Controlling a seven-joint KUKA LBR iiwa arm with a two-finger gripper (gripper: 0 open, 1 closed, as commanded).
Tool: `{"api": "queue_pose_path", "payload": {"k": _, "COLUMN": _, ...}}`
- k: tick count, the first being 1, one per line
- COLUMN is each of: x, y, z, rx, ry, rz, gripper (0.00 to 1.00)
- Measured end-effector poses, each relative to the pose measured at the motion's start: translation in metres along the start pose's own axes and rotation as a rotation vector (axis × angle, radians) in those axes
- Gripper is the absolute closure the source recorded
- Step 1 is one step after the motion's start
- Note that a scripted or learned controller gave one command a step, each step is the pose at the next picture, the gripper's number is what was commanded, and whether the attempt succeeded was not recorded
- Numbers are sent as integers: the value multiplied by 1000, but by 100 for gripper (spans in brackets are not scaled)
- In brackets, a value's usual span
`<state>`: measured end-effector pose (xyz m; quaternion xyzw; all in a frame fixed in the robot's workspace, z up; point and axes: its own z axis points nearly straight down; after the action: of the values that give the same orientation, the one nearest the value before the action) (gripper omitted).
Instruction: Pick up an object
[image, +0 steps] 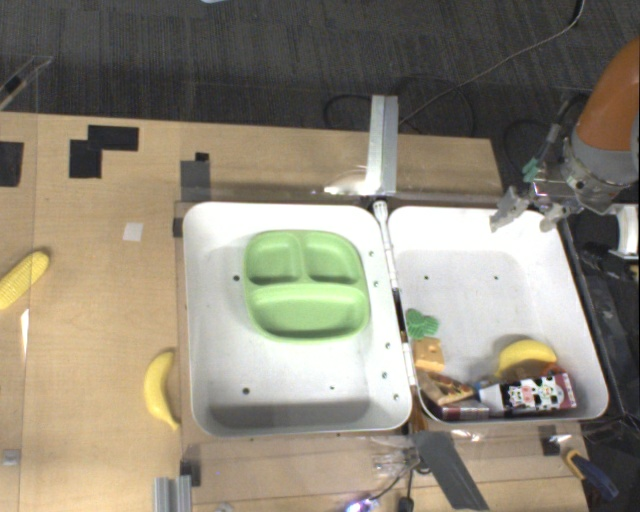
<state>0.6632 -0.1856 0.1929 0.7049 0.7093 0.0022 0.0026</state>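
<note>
Objects for picking lie mostly in the lower part of the right-hand bin, while a few sit outside the bins. At the far left edge of the frame a yellow plastic corn cob (22, 279) rests on the wooden desk (100, 330), and lower down, just beside the left bin's outer wall, lies a yellow toy banana (160, 389). Black tape patches mark the desk in the upper left.

Next comes the left shallow white bin (215, 400), which holds a light green divided plastic plate (305, 283) lying flat in its upper middle, with two small compartments above one long one.

Across the central divider, the right shallow white bin (480, 280) has its things gathered along the lower edge: a small green leafy toy (421, 325) near the divider, a tan block-like piece (429, 353) just below it, a brownish stick-shaped item (455, 390) further down, a yellow rounded lemon-like toy (527, 355) to the right, and a dark red printed packet (535, 393) touching its lower side.

At the upper right of the frame the gripper (525, 208) hangs over the top rim of the right bin, well apart from the cluster. Its two fingers are spread wide with nothing between them. Above it, the arm's orange band (612, 105) shows at the frame's right edge.
</note>
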Motion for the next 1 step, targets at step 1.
{"api": "queue_pose_path", "payload": {"k": 1, "x": -1, "y": -27, "z": 92, "rx": 4, "ry": 0, "rz": 9, "gripper": 0}}
